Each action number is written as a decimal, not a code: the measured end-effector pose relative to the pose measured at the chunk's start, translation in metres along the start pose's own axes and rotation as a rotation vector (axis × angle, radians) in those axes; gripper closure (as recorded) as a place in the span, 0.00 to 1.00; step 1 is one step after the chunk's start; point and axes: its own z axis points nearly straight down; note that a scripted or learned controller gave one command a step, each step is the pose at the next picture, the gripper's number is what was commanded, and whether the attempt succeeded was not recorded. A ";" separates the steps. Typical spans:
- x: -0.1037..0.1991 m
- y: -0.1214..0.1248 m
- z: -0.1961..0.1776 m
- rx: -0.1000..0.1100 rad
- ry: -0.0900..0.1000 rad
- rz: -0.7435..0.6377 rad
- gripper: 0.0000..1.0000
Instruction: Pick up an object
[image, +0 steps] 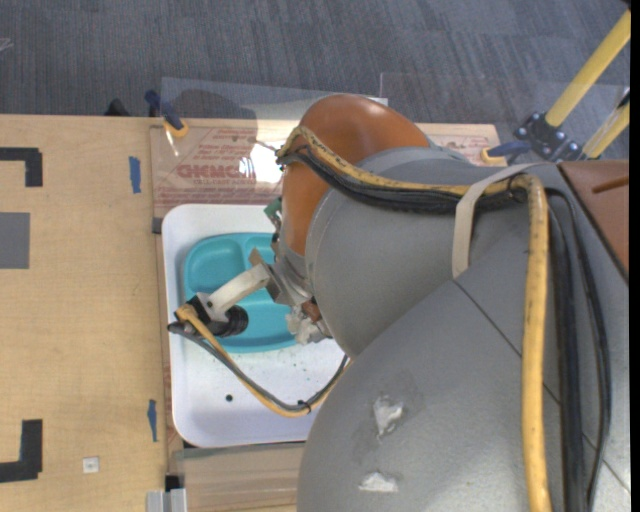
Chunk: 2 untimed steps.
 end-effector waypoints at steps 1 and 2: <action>-0.008 -0.007 0.069 -0.001 0.000 0.222 1.00; -0.006 -0.008 -0.055 0.000 0.010 -0.012 1.00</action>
